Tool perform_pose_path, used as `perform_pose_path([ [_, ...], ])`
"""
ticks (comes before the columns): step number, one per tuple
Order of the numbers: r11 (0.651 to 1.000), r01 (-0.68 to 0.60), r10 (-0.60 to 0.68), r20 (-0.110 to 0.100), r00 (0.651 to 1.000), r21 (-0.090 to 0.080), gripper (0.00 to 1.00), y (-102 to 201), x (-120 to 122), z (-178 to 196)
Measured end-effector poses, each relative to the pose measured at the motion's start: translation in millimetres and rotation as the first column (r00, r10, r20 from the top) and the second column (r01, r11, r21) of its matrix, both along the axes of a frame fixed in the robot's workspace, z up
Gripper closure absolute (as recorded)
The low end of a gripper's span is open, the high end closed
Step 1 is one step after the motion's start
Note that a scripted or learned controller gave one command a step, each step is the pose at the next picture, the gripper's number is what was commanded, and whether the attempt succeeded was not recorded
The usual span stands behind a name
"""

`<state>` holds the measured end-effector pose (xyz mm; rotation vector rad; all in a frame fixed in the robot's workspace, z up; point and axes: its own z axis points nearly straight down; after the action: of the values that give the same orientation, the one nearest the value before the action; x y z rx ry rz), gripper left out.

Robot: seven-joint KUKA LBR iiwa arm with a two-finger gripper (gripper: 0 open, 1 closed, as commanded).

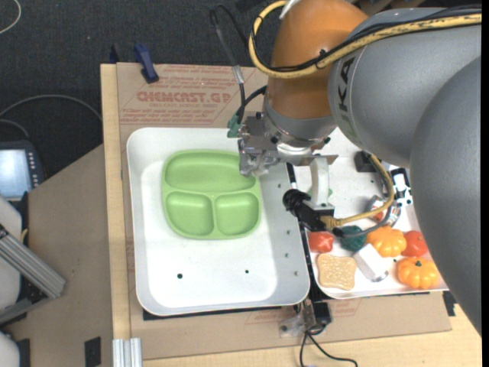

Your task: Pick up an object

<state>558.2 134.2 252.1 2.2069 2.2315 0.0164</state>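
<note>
While poised over the green tray's (211,193) upper right corner, pincer (254,161) state impossible to tell; toy food (382,254) well off right, likely next target.

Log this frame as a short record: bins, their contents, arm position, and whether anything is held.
left bin: holds a green divided plate, three compartments, lying flat
right bin: toy food crowded at its near end: bread slice, orange pumpkin, orange pepper, red pieces
arm: reaches in from the right, orange band over the divide between bins
gripper: at the plate's far right rim
held object: none seen between the fingers
</note>
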Motion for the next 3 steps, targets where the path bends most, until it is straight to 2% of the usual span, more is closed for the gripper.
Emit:
perform_pose_path([
  [1,1.000,0.002,-0.002,-0.009,1.000,-0.002,1.00,59,-33,10],
  [2,1.000,0.008,-0.008,0.011,1.000,0.000,1.00,61,21,161],
  [3,1.000,0.008,-0.008,0.000,1.000,-0.001,1.00,63,-11,231],
])
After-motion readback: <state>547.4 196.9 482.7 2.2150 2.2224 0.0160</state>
